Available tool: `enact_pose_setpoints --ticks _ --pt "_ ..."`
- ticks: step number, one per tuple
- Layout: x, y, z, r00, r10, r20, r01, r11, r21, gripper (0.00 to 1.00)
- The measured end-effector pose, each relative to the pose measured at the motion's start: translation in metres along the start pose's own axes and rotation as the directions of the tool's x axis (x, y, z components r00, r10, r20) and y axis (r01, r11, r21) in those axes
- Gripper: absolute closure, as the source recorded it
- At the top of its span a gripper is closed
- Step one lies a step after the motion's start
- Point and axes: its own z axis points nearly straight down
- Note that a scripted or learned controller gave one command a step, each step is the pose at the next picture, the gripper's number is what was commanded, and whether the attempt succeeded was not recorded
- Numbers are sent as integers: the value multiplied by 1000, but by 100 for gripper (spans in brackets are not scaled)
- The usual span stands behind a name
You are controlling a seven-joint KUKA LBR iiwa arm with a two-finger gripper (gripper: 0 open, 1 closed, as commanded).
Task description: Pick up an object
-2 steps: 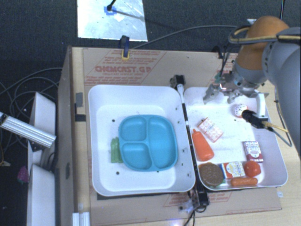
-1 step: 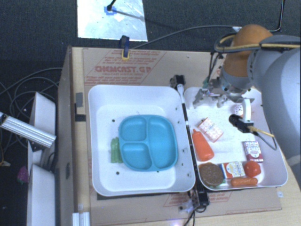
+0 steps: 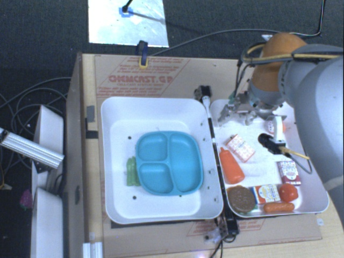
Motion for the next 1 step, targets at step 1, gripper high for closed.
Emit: enact_pose_setpoints --ticks 1 --pt "-12 0 -1 1000 4 0 -4 1000 -1 0"
